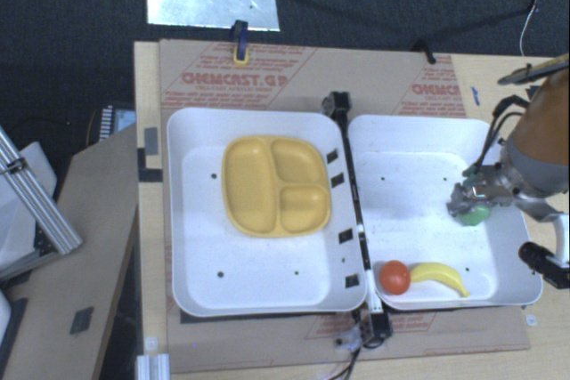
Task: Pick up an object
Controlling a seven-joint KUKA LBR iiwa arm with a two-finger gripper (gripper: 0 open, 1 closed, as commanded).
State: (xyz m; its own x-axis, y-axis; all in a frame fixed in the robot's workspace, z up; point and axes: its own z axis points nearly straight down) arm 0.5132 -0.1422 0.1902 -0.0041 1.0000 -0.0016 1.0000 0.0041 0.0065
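Reaching into the right bin (427,147) near its right edge, the gripper (470,198) sits on a green object (475,214); grasp unclear, next comes lifting.

likely a robotics lab: bench (294,67), aluminium framing (36,200).

Worktop (147,218), pale wood, covered by printed cardboard sheet (267,71). On sheet: two shallow white bins side by side, touching: left bin (191,280), right bin (401,138). Yellow clamp (240,44) at sheet's far edge.
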